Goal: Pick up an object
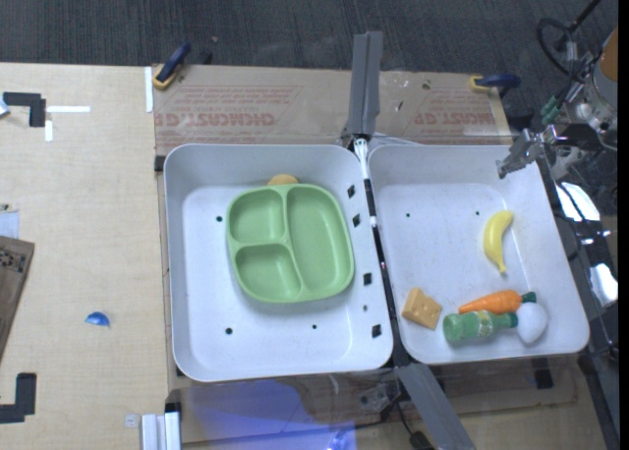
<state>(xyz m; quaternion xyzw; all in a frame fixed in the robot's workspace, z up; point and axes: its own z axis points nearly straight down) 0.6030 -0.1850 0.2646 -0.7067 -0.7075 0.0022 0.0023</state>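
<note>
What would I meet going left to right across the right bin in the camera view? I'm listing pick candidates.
Cracker-like tan block → green bottle → yellow banana → white egg-shaped ball. The orange carrot lies above the bottle, overlapping its span, so I leave it unordered.

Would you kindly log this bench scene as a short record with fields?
left bin: green divided tray, a yellow item peeking from behind it
right bin: banana, carrot, green bottle, white egg-like ball, tan block
gripper: above right bin's far right corner, holding nothing visible
task status: nothing picked up
</note>
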